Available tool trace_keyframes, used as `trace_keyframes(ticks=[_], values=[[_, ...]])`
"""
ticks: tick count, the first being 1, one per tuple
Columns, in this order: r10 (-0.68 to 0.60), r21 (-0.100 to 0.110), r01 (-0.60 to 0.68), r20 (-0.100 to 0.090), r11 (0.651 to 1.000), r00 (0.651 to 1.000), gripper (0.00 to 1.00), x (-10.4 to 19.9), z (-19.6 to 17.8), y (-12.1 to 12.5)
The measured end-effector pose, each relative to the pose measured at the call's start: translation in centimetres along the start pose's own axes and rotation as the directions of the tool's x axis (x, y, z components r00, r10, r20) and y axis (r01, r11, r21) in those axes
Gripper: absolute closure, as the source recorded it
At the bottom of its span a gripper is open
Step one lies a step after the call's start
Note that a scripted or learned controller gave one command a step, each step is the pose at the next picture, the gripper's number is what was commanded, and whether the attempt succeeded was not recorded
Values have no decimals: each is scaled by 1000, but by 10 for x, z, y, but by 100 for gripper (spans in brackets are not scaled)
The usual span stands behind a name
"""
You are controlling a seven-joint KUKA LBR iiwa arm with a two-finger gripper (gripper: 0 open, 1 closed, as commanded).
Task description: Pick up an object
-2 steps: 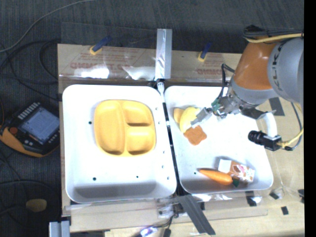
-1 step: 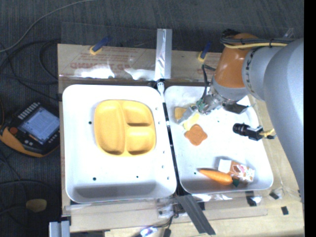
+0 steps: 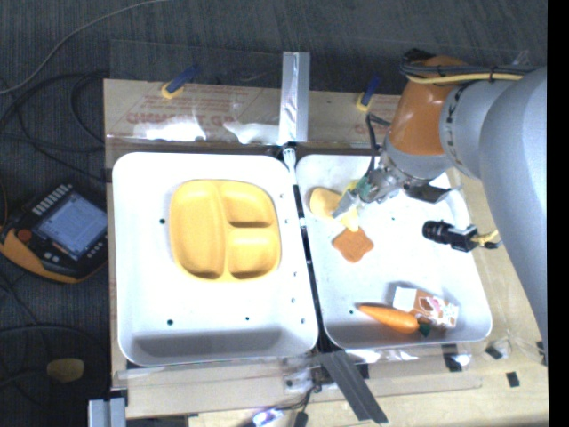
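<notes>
Can't tell my gripper [image 3: 348, 216] state tbh. It's over the flat orange plastic wedge [image 3: 353, 245], pale yellow round piece [image 3: 323, 202] at its 10 o'clock; I'd drop straight, centred.

Two shallow white bins are being carried side by side on the tabletop [image 3: 124, 96]. The left bin [image 3: 142, 318] and the right bin [image 3: 471, 283] are being kept touching along their inner edges. Clear plastic sheeting [image 3: 204, 114] is being held by blue clips [image 3: 180, 81] along the far edge.
</notes>
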State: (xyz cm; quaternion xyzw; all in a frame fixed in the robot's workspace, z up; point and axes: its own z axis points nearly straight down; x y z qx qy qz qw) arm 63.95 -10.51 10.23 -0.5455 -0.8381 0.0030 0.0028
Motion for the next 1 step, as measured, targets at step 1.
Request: trace_keyframes(ticks=[1], values=[[85, -7, -85, 4, 996, 996, 100, 50, -82, 46]])
